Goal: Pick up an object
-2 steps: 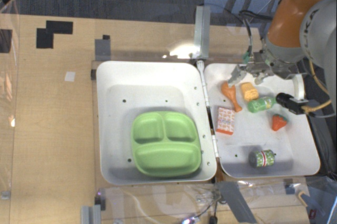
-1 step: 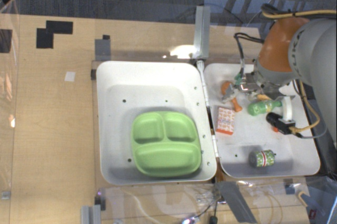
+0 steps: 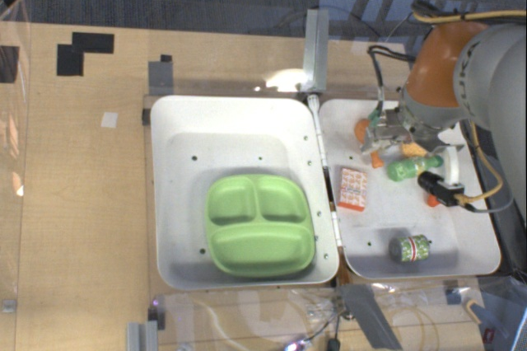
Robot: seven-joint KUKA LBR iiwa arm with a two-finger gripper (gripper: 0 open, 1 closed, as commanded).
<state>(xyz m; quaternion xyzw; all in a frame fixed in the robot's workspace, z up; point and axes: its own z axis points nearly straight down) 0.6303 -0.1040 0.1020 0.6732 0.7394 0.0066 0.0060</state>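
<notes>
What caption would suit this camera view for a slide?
Arm's pincer low over small items in the right bin; green divided tray lies in the left bin.

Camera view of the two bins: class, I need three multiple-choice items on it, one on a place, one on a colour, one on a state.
1. Where does the green divided tray lie?
A. left bin
B. right bin
C. on the bench outside the bins

2. What colour is the bottle beside the end effector?
A. blue
B. green
C. black

3. How does the small can lie?
A. on its side in the right bin
B. held in the air
C. stacked on the tray

Key: 1 A, the tray sits within the left bin's walls. 2 B, its body is plainly green. 3 A, it rests lengthwise on the right bin's floor, apart from everything else.
</notes>
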